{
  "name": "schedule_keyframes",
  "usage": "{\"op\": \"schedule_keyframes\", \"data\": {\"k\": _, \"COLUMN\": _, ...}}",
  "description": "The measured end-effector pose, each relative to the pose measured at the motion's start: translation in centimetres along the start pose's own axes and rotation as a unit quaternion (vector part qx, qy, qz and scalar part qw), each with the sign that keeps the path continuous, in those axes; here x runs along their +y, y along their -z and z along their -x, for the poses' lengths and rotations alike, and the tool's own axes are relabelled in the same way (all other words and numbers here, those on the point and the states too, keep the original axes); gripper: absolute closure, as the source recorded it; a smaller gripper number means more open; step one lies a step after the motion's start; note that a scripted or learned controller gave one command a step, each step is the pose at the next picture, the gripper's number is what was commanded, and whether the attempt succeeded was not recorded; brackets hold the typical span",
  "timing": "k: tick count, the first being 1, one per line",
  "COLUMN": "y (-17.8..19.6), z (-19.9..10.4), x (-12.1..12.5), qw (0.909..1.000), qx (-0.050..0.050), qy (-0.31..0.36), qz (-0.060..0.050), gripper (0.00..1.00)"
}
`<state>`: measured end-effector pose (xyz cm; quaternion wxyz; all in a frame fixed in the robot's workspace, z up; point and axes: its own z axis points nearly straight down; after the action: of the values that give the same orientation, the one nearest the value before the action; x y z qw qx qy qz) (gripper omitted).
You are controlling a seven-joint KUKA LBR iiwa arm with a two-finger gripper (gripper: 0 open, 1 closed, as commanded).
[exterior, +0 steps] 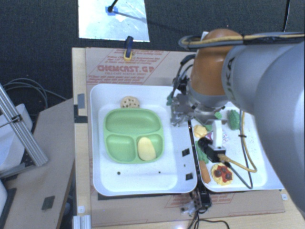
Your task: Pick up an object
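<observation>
- Over the wall between the two bins, at its far end, hangs the gripper; whether it is wide or narrow cannot be told.
- Just beside it, in the right bin, lie a yellow piece and a green toy, with a small pizza nearer the front.
- In the left bin, a green tray holds a yellow lump in its near right compartment; a cookie lies behind the tray.

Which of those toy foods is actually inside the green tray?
The pale yellow oval, in the tray's lower-right compartment. The cookie lies outside it on the bin floor; the rest are in the other bin.
</observation>
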<state>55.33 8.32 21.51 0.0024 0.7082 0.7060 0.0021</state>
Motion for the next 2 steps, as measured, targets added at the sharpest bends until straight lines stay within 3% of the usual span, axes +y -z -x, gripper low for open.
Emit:
{"op": "schedule_keyframes", "data": {"k": 1, "y": 0.9, "z": -8.2, "x": -7.0, "qw": 1.0, "qx": 0.002, "qy": 0.008, "qz": -0.004, "gripper": 1.0}}
{"op": "schedule_keyframes", "data": {"k": 2, "y": 1.4, "z": -3.7, "x": 3.7, "qw": 1.0, "qx": -0.001, "qy": 0.0, "qz": 0.001, "gripper": 1.0}}
